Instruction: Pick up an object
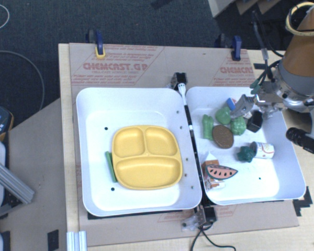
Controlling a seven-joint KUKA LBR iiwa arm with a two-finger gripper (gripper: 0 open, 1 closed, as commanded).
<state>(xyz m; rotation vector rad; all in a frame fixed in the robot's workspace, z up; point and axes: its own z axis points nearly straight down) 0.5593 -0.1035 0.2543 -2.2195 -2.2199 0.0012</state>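
Brown bench board (pixel 146 61) bears two white bins (pixel 94 109) over dark carpet (pixel 68 9).

— How is the light over the bench (pixel 146 59)?
— Even and bright, from overhead; the two white bins, left (pixel 94 156) and right (pixel 282 184), come close to washing out, their rims barely separable from their floors.
— Any shadows?
— Soft and short. The yellow tray (pixel 146 156) throws a thin dark edge toward six o'clock, and the small items at three o'clock sit on faint shade.
— Glare?
— A mild sheen on the tray's ridges, and on the orange band (pixel 303 51) at two o'clock.
— Sharpness?
— Modest. The board's red lettering reads at twelve o'clock, but the small items stay mushy. The dark carpet (pixel 42 14) at ten o'clock holds little detail.
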